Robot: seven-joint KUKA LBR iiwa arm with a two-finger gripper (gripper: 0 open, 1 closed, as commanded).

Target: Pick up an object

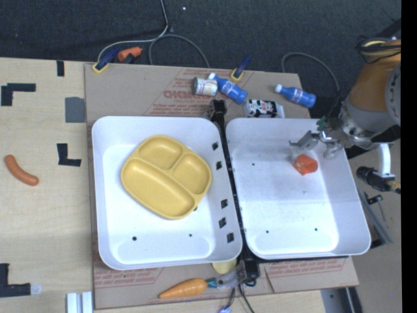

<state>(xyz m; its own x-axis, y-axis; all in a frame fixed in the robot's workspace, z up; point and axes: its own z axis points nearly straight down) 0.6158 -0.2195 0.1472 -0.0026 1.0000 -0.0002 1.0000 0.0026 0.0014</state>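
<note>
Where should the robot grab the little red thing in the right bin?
Probably from straight above, pinching the red thing across its middle. It is small and chunky, lies alone on the flat floor of the right bin, and has free space all round. The gripper hovers close behind it, so a short move forward and down should reach it.

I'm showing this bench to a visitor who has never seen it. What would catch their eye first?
Most likely the yellow divided plate, lying large in the left white bin. Next, the small orange-red object in the right white bin, with the gripper just above it at that bin's far right side. Outside the bins, a carrot lies at the near edge of the bench and a sausage far left.
</note>
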